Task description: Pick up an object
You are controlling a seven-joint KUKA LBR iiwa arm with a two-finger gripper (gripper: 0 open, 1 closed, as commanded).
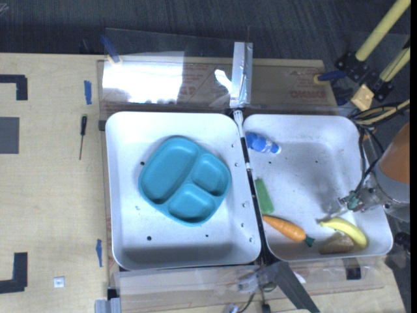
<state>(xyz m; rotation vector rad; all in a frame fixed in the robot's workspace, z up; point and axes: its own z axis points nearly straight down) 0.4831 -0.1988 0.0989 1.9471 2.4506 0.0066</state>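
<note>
While the gripper (352, 202) hovers just above the banana (345, 230) in the right bin (306, 135) — state of the jaws cannot be told — a descent risks sliding off its curved skin, nudging it against the brown object (335, 243) beside it.

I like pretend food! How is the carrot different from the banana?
The carrot is orange with a green tip; the banana is yellow. The carrot is straight and tapered; the banana is curved. The carrot lies near the divider between the bins; the banana lies toward the right wall, just below the pincer. Both lie flat along the near side of the right bin.
</note>
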